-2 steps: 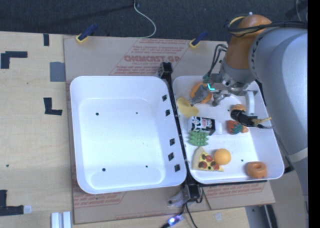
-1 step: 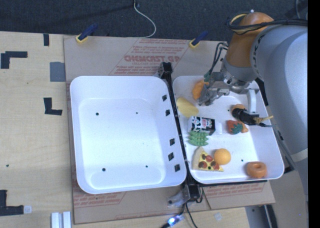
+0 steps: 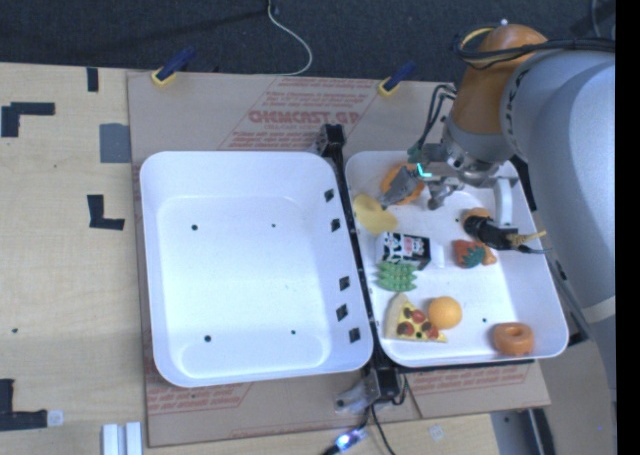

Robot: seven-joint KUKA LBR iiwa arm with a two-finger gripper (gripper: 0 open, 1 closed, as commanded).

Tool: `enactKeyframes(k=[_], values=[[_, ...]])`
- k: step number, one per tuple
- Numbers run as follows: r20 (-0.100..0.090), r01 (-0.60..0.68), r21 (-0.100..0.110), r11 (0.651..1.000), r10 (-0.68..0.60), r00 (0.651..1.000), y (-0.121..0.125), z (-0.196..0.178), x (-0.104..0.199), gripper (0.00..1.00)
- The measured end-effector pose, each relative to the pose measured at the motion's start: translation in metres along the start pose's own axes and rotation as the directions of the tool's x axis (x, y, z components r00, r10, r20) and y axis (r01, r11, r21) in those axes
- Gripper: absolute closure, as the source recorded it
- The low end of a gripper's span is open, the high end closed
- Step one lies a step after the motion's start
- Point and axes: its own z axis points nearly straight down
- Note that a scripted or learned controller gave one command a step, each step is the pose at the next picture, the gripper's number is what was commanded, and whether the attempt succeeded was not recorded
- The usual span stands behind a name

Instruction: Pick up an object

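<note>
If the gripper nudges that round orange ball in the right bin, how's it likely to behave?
The round orange ball looks smooth and spherical, so it would probably roll. The pizza slice toy touching its left side might block it that way. Its curve could slip from the fingers.

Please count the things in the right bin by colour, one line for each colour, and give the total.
Orange or brown: 4: the ball, the doughnut, the piece near the hand, the toy at the right wall.
Yellow: 2: the pale lump, the pizza slice.
Green: 1: the leafy piece.
Black and white: 1: the small block.
Total: 8
</note>
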Motion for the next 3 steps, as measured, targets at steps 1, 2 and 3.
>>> enactKeyframes(k=[1,2,3], values=[[0.0,0.001,0.0,1.0,-0.001,1.0,-0.0001,-0.0101,0.0006,1.0],[0.0,0.001,0.001,1.0,-0.001,1.0,-0.0002,-0.0095,0.0006,0.0],[-0.001,0.002,0.001,1.0,-0.002,1.0,-0.0005,-0.0193,0.0011,1.0]])
